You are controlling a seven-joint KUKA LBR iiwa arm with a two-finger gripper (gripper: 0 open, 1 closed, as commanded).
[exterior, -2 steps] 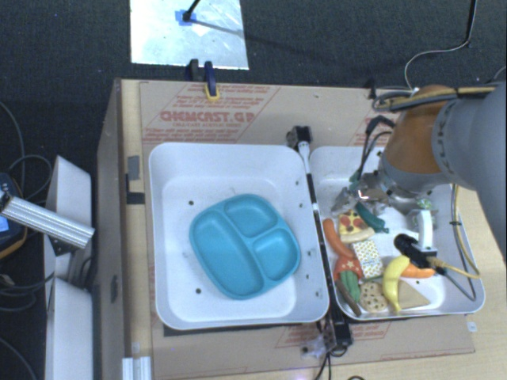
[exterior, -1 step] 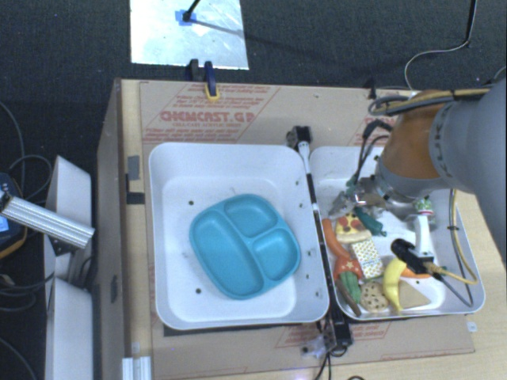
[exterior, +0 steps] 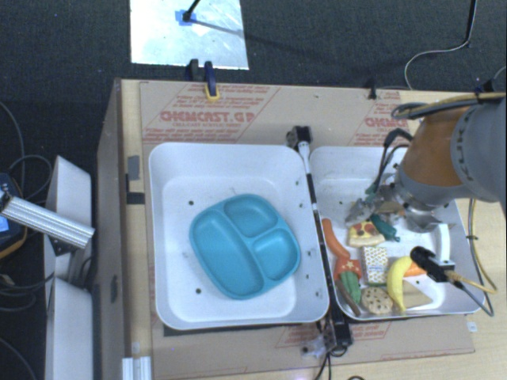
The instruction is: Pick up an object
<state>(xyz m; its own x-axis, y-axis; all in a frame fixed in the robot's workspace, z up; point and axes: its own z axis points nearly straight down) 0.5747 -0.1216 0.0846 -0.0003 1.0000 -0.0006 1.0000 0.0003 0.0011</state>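
The right bin [exterior: 341,169] holds a heap of toy food along its near side. There is a pizza slice [exterior: 364,233], an orange sausage [exterior: 334,242], a dotted cracker [exterior: 375,264], a yellow banana [exterior: 398,279], a cookie [exterior: 378,300] and a small teal piece [exterior: 386,228]. My gripper [exterior: 366,209] hangs low over the bin, just above the pizza slice and beside the teal piece. Nothing shows as lifted off the heap. The wrist hides what lies directly beneath it.
In the left bin [exterior: 170,172] lies a blue divided plate [exterior: 244,245]. A ridge [exterior: 313,204] separates the two bins. The far half of the right bin is bare white floor. The arm [exterior: 444,153] comes in from the right over the bin's far right corner.
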